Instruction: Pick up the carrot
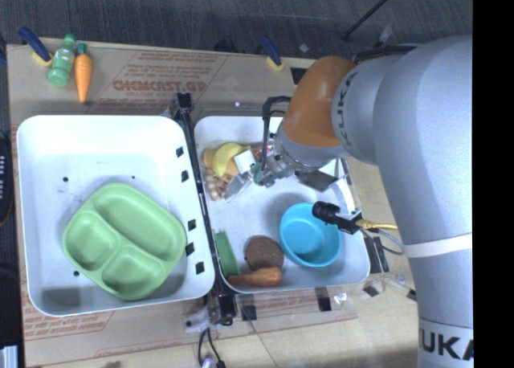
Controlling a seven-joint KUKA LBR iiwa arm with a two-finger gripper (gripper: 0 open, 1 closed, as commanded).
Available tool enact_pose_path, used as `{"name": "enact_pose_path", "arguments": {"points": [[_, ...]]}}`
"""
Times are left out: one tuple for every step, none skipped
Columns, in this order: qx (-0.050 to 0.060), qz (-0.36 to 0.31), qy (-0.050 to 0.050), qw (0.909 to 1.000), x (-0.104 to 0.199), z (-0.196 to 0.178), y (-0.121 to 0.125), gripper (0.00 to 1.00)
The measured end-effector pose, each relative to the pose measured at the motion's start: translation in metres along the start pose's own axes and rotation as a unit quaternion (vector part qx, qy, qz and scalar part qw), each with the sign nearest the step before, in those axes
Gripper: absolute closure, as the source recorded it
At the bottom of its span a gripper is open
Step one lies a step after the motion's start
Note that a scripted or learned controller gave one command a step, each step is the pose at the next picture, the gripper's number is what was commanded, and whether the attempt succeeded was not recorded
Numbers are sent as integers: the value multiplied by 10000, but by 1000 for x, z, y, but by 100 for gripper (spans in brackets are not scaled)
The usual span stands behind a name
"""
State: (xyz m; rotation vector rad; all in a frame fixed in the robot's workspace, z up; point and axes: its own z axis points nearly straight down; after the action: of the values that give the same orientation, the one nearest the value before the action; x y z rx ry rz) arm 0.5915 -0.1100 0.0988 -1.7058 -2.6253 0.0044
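The grey arm point(418, 157) reaches in over the right bin point(241, 234); its orange band point(315, 101) sits above the bin's far wall; the gripper point(255, 172) hangs low inside

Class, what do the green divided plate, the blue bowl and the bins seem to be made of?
Green divided plate: likely matte plastic, with soft moulded compartments and dull sheen. Blue bowl: probably smooth plastic, uniform colour. Bins: white, seemingly thin moulded plastic with rounded corners.

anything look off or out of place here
Yes: a toy carrot lies outside both bins, on the brown board near the top left corner beside a green bottle. The gripper is over the right bin, by the yellow banana.
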Motion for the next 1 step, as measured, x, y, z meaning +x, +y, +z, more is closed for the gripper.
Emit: {"name": "enact_pose_path", "arguments": {"points": [[99, -1657, 23, 9861, -95, 9, -6, 0]]}}
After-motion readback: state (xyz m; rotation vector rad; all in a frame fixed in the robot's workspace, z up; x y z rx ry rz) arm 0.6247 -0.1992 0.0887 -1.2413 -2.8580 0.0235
